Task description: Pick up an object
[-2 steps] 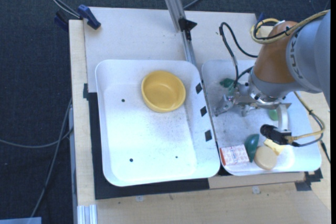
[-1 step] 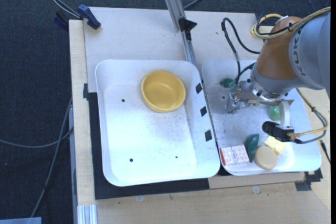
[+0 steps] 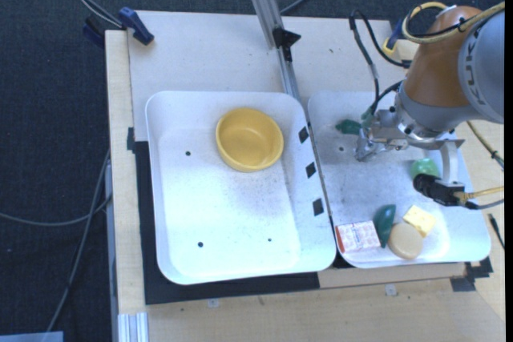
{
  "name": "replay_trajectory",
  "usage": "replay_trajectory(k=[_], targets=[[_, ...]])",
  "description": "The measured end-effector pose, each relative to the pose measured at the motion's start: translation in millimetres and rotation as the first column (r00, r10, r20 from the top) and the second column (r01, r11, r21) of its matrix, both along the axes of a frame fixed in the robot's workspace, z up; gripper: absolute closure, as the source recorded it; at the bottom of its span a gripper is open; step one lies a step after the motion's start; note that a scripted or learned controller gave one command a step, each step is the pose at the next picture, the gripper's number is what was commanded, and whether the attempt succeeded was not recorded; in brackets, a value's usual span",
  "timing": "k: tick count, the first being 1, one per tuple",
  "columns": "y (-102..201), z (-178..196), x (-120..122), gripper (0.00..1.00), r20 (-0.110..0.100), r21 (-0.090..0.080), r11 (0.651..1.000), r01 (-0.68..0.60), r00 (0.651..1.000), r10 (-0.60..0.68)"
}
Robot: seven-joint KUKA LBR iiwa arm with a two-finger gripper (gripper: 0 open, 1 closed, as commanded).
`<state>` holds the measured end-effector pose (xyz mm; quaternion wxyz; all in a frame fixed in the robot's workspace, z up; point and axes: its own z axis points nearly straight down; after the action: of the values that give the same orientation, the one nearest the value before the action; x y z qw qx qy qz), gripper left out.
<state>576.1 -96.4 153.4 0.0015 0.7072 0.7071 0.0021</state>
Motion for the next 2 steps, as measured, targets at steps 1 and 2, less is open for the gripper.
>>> replay_trajectory(k=[1,2], targets=[[1,66,8,1.00,0.004,0.000,1.000,-0.001,1.000,0.001],[1,91,10,1.00,0.002,-0.001,1.000,-0.002,1.000,0.002]])
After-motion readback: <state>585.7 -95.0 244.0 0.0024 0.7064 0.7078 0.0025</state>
